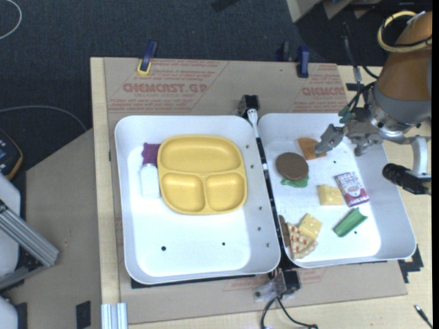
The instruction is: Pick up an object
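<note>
So nothing's picked yet: the hand [334,137] hangs low over the right bin [398,214], just beside the orange wedge [306,147], can't tell its grip state, and nothing visible is between its tips. Right bin count: one orange wedge, one burger [292,168], one cheese cube [330,195], one red packet [350,188], one green piece [350,223], one waffle-ish snack cluster [302,234]. Left bin [185,259]: one yellow divided tray [202,173], one white bottle [149,181], one purple item [150,153].

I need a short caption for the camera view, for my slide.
Gripper hovers near an orange piece in the right bin; yellow tray sits in the left bin.
</note>
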`<action>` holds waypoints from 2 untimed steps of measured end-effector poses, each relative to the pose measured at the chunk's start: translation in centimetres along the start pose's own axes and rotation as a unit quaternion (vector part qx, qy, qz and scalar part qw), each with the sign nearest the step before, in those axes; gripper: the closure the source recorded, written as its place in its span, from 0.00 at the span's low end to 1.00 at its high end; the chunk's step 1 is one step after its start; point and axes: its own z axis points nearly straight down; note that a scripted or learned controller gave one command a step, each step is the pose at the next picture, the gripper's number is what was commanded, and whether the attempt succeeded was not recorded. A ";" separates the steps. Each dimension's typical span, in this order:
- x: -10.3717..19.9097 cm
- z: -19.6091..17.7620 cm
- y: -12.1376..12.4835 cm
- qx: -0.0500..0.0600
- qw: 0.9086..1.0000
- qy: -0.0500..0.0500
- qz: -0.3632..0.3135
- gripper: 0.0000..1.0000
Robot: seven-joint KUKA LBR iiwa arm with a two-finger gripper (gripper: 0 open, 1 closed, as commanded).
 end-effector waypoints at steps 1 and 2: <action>0.0 -0.9 0.3 -0.007 1.000 -0.001 -0.001 0.00; 0.7 3.8 -0.3 -0.004 1.000 0.000 -0.001 0.00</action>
